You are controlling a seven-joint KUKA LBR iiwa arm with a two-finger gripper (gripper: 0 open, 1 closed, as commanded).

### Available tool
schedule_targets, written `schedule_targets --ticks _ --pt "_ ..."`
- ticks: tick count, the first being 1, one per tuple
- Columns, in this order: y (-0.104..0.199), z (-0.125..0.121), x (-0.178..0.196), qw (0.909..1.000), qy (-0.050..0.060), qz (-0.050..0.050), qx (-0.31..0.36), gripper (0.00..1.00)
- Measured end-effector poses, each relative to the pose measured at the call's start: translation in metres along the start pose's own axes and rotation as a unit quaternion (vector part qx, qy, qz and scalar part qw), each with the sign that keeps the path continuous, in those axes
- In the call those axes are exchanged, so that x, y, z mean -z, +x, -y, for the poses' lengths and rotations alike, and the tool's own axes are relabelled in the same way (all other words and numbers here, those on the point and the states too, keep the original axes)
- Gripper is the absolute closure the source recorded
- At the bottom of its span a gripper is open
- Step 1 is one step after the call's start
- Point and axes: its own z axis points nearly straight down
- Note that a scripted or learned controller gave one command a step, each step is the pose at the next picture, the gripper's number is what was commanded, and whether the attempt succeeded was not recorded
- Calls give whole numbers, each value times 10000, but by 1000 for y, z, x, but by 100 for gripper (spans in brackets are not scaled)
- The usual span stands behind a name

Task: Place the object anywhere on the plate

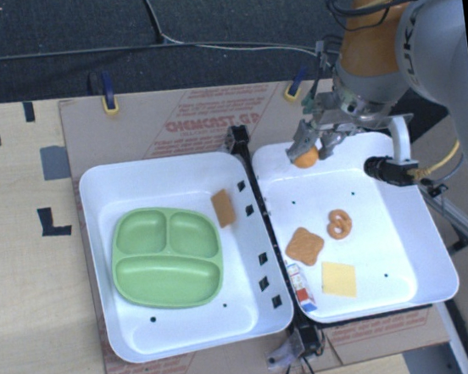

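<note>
Cardboard covers the wooden counter (20,253), and two white bins sit on it side by side. Inside the left bin (115,326) lies a green plate (166,257) with three compartments; a small tan block (223,208) rests just beside the plate's upper right edge, near the bin's right wall. On the floor of the right bin (425,276) lie a pretzel (339,224), a brown toast-like piece (305,246), a yellow cheese square (339,279) and a small red and white packet (301,288) against the left wall. The arm (392,24) reaches in from the right, and its gripper (308,151) hangs over the right bin's upper left rim. A small orange object (306,159) sits between the gripper's fingers, clamped there, well apart from the plate.
</note>
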Motion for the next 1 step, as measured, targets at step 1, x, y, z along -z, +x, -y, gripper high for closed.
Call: schedule_targets --ticks 1 --pt "56 29 -5 10000 9 -2 6 100"
